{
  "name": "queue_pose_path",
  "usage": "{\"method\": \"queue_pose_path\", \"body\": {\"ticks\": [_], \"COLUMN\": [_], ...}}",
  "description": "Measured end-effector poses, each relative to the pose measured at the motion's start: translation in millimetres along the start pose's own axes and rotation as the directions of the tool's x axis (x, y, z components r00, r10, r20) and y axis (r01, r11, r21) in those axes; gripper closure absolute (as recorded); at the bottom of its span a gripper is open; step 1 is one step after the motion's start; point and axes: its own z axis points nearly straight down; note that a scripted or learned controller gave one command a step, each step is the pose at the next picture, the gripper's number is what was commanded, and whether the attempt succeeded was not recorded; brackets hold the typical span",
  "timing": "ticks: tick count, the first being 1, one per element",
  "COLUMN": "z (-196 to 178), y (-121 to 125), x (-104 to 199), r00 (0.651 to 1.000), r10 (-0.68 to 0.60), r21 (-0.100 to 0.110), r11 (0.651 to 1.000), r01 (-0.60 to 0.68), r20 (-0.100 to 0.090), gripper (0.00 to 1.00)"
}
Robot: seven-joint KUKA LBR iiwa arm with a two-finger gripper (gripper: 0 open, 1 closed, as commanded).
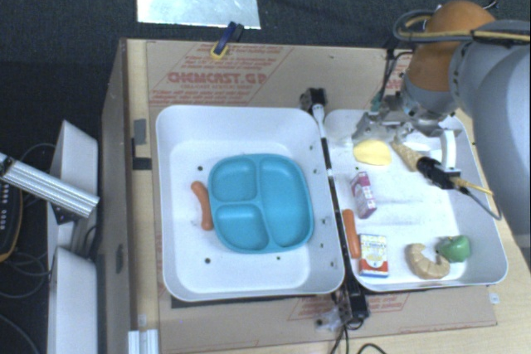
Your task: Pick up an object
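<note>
Reaching in from the right, the grey arm (pixel 489 87) sets its gripper (pixel 384 125) low over the far end of the right bin (pixel 415 215). From this slant I cannot tell whether the gripper is released or clenched. A yellow lemon (pixel 372 152) lies just beside it on the near side, and a beige bread piece (pixel 405 153) lies next to the lemon.

Farther toward the front of that bin are a pink packet (pixel 362 195), an orange sausage (pixel 351 232) along the left wall, a small red carton (pixel 373 254), a croissant (pixel 427 261) and a green pepper (pixel 455 247) touching the croissant's right end.

The left bin (pixel 182 178) holds a blue divided plate (pixel 260 203) with a second sausage (pixel 202 205) just beside its left edge. Both bins sit side by side on the brown worktop (pixel 249 75).
</note>
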Motion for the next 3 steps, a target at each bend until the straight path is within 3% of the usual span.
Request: {"method": "queue_pose_path", "body": {"ticks": [1,2,3], "z": [12.3,13.4,13.2], "y": [-3.6,-71.7,-103.6], "x": [30.3,6.0,31.3], "r00": [1.000,1.000,1.000], "r10": [0.001,0.005,0.004], "r21": [0.005,0.009,0.009], "r11": [1.000,1.000,1.000], "r01": [-0.001,-0.005,-0.004], "r20": [-0.001,-0.001,-0.003], "gripper": [0.00,0.00,0.00]}}
